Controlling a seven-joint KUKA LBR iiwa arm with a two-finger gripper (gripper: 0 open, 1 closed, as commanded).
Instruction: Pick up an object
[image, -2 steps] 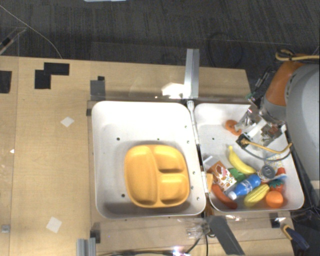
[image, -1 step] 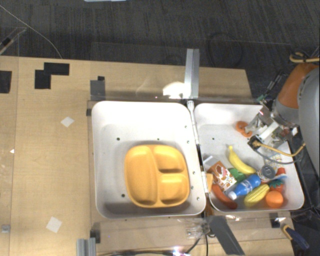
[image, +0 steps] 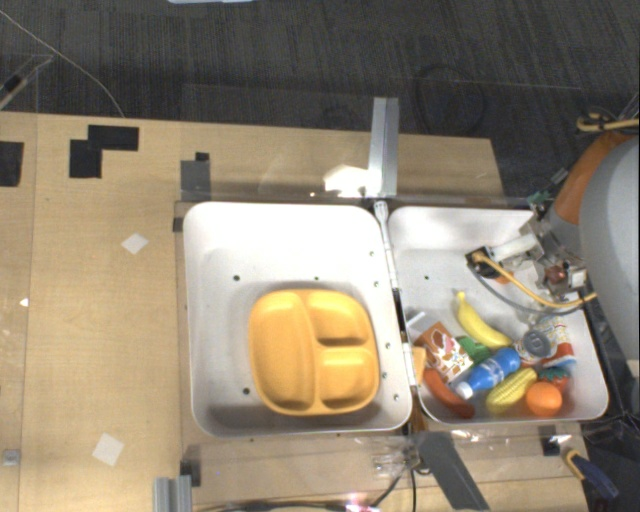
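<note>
Pale wood-grain bench (image: 90, 330) seen from above, with two shallow white plastic bins side by side. Held, in the left bin (image: 215, 300), a glossy yellow divided tray (image: 312, 350) with rounded corners. Held, in the right bin (image: 430, 240), toward its near edge, a tight heap of small pickable things: smooth curved banana (image: 478, 322), blue cylindrical bottle (image: 488, 372), round orange ball (image: 543, 398), printed carton (image: 443, 350), all touching or overlapping. Reached in from the right over that bin: grey arm (image: 610, 220) with looping cables; jaws near the heap's far side, released or clenched impossible to tell. Risked, on any descent, pinching two neighbours at once or slipping off the slick curved banana, given the crowding.
</note>
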